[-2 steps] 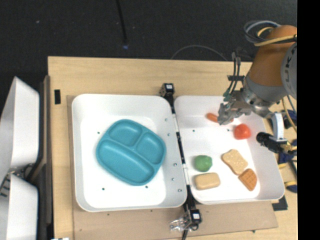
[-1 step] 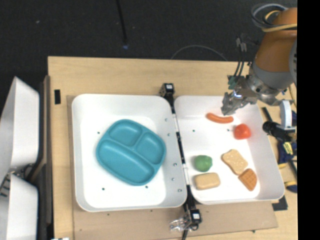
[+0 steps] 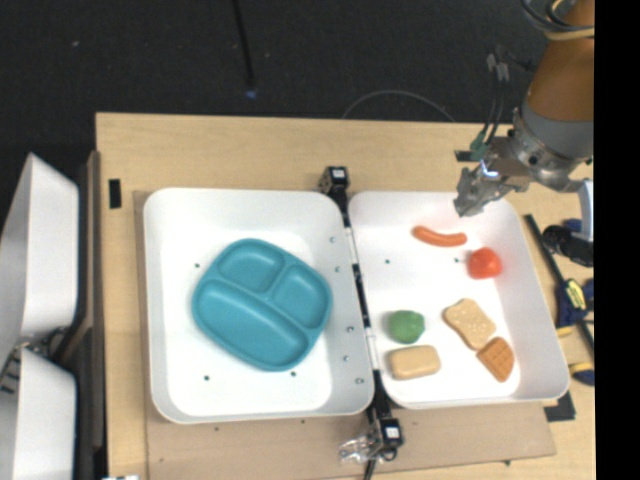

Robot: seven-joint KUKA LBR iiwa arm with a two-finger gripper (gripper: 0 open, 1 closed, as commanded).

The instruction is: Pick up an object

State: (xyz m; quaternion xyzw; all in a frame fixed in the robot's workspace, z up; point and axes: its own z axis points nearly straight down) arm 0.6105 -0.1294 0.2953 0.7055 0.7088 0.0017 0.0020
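Observation:
The right bin (image 3: 530, 368) holds several toy foods: an orange sausage (image 3: 439, 235), a red tomato (image 3: 484, 263), a green round piece (image 3: 405, 325), a tan bread roll (image 3: 413, 361), a cracker slice (image 3: 469, 322) and an orange wedge (image 3: 496, 358). My gripper (image 3: 472, 202) hangs over the bin's far edge, just up and right of the sausage, apart from it. Nothing is seen held in it.
The left bin (image 3: 170, 368) holds a teal divided plate (image 3: 261, 303). A black clip (image 3: 333, 180) sits at the far end of the seam between the bins. Tools lie on the bench at the right edge (image 3: 570, 243).

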